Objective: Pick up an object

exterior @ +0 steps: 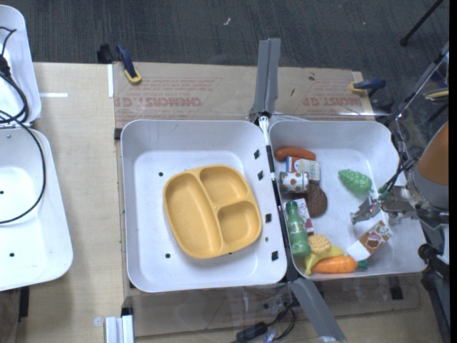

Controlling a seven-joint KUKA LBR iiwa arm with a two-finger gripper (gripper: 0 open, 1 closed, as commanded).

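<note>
Landmark: the right-hand shallow white plastic bin (335,131). All places were taken from it.

1. Left-hand shallow white plastic bin (143,191), set touching the landmark's left wall. A yellow three-compartment plastic tray (212,210) was held in it.
2. Grey arm with its orange band (437,156), entered over the landmark's right wall. The wrist was held low and the two-finger metal gripper (371,211) was directed leftward into the bin, near the right wall. Whether the fingers were apart or together could not be told; nothing was seen held between them.
3. Green plastic bottle (297,231), laid along the landmark's left wall.
4. Orange toy carrot (334,265), at the front wall, with a yellow toy corn cob (318,245) just behind it.
5. Red toy sausage (295,153), towards the back, left of centre.
6. Green bumpy toy vegetable (355,181), right of centre, just behind the gripper.
7. Small white-and-orange carton (371,240), just in front of the gripper, near the front right corner.
8. Dark brown round piece (317,201), left of centre.

Step judged in hand: approach to a pick. The carton and the green vegetable were judged nearest and best isolated. A descent centred squarely over one of them was judged advisable, kept away from the right wall, so that a single object would be closed upon.
</note>
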